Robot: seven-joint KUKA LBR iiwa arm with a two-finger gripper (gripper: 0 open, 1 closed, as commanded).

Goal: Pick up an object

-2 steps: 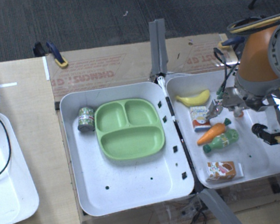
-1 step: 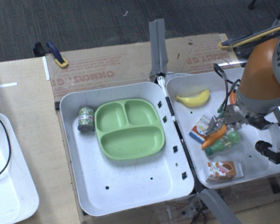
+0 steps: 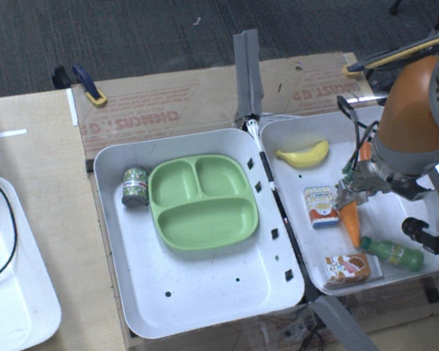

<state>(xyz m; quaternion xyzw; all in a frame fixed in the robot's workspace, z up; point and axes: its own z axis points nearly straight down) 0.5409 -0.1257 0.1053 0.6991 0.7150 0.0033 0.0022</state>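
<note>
Claw (image 3: 351, 193) position: right of centre in the frame, low over the right bin (image 3: 297, 224), directly above the upper end of the carrot (image 3: 351, 226). Its state cannot be told; the wrist and cabling hide the working end, and nothing is visibly gripped.

Task object: not specified. By position, the carrot appears the likeliest target. It lies near the middle of the right bin, pointing toward the bottom of the frame.

Risks from here, as judged:
- The carrot is narrow and tapered. A closure off its centre line could pinch one side and roll it away.
- The small carton (image 3: 321, 205) lies just beside the carrot on its left. A descending claw could strike or trap it.
- The green bottle (image 3: 394, 254) lies near the carrot's lower tip and could be nudged.

Inventory, right bin: one banana (image 3: 304, 155) toward the top, one small carton, one carrot, one green bottle, one brown snack box (image 3: 348, 269) at the bottom.

Inventory, left bin (image 3: 139, 291): one green divided plate (image 3: 202, 201), one small can (image 3: 134, 186) just left of it.

Bins on the table (image 3: 47, 132): two.
</note>
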